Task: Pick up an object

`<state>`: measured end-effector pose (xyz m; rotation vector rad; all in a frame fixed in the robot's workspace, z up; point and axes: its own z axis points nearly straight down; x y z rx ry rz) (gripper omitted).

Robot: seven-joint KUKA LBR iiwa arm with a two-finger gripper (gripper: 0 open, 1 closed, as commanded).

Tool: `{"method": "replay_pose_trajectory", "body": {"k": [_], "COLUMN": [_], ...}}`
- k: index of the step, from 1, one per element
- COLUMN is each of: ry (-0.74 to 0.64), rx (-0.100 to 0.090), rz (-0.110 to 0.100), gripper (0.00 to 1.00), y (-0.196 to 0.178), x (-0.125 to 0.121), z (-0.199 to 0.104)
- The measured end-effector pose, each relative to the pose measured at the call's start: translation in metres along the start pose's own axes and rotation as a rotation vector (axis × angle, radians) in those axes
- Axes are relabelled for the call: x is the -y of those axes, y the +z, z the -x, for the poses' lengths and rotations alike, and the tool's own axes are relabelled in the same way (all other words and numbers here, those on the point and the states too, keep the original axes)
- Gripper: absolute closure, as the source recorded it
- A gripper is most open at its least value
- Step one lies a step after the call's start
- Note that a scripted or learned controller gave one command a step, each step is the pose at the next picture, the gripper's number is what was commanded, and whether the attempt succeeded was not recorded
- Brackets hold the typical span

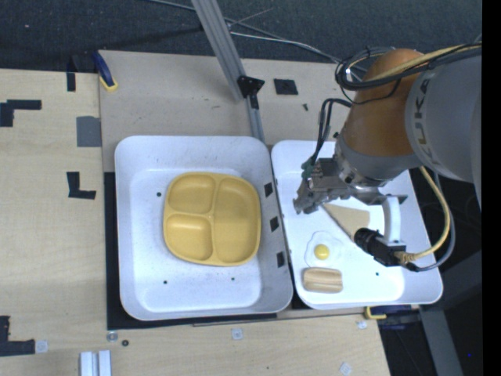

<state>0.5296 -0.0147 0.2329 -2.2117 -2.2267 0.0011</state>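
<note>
Hovering over the right bin (415, 288), my gripper (307, 198) is sitting near its left wall; I cannot tell how it is set. I'm counting 3 candidates nearby: a pale wedge (348, 214) just right of it, a fried egg (321, 251) below, and a bread roll (322, 280) beyond, lying crosswise. The yellow plate (211, 218) is resting in the left bin (133, 210).

A single fixed camera looks down from above at a slant, far enough back to take in the whole counter (47, 210). Two white bins sit mid-frame: left bin (133, 210), right bin (419, 288). The arm (399, 116) enters from the right edge.
</note>
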Motion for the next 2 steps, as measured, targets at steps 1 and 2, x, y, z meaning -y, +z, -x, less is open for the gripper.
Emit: {"method": "replay_pose_trajectory", "body": {"k": [1,2], "ry": [-0.001,0.000], "rx": [0.000,0.001], "rz": [-0.001,-0.002], "gripper": [1.00,1.00], "y": [0.011,0.016], "x": [0.003,0.022], "z": [-0.061,-0.114]}}
